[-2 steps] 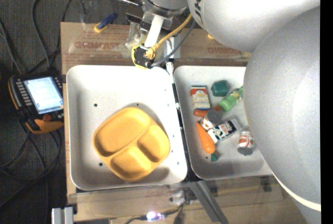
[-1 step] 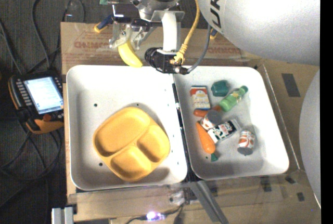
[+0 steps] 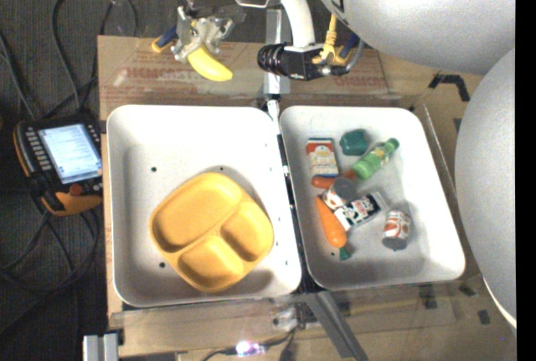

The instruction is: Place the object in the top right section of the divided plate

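left bin (image 3: 134, 183): holds yellow plate (image 3: 213, 229), its sections bare
right bin (image 3: 435, 208): carrot (image 3: 332, 222), green bottle (image 3: 373, 157), can (image 3: 397, 227), small packets
end effector (image 3: 199, 39): closed on banana (image 3: 208, 64), above the table (image 3: 134, 74) behind the left bin

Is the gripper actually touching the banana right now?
Touching. The camera view shows the banana pinched between the fingers of the gripper, raised beyond the far edge of the left bin.

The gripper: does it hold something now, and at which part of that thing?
Yes. The gripper holds a yellow banana by its upper end; the rest of the banana hangs free below the jaws, above the cardboard beyond the bins.
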{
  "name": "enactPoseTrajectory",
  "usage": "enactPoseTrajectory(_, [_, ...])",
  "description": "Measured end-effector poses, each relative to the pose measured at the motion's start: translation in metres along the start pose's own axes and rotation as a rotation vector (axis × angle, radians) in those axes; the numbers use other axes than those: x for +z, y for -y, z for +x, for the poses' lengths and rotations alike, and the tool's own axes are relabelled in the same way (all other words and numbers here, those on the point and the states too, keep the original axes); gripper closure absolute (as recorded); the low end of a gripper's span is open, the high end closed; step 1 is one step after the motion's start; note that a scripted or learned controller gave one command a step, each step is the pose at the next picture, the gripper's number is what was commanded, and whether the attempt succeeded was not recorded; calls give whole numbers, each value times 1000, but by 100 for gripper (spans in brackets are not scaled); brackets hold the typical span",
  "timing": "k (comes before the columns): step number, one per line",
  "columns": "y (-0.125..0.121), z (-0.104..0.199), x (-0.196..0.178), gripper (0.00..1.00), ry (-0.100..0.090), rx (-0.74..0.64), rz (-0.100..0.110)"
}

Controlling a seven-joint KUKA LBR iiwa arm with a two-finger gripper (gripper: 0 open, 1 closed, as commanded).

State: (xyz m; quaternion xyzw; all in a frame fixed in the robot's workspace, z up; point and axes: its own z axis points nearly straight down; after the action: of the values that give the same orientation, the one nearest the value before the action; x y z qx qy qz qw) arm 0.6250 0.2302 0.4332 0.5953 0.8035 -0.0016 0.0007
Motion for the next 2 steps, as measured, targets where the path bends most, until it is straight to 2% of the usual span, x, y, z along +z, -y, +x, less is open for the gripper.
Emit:
enactPoseTrajectory(1, [0,0,0,0,-1,0,0])
enactPoseTrajectory(2, [0,0,0,0,-1,0,0])
